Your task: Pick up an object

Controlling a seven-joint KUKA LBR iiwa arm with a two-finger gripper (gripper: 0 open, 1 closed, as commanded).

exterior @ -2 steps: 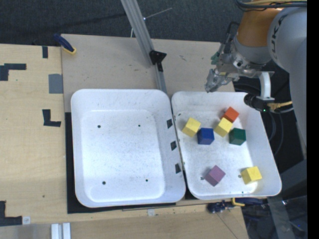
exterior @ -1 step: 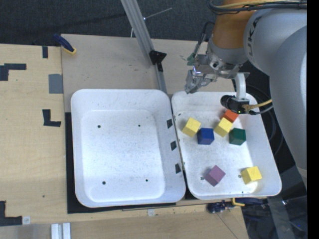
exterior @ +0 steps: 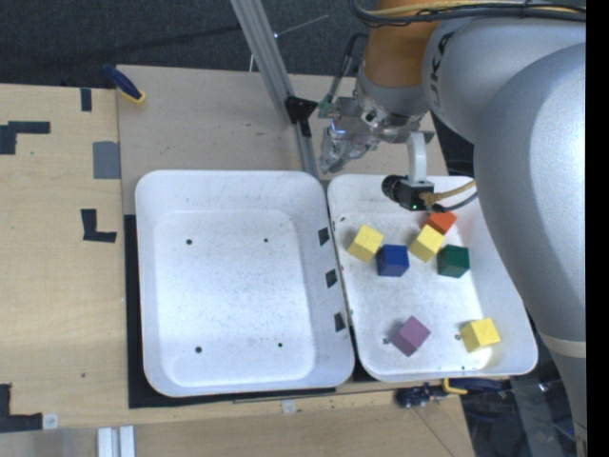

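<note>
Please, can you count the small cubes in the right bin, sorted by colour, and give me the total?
Yellow cubes: 3, the yellow cube at upper left, the yellow cube beside the orange one, the yellow cube at lower right
Blue cube: 1
Orange cube: 1
Green cube: 1
Purple cube: 1
Total: 7, all in the right white bin.

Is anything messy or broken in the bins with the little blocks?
Nothing looks broken or spilled. All the blocks sit inside the right bin. The orange block leans against a yellow block, and the purple block sits turned at an angle. That is just loose scatter.
</note>
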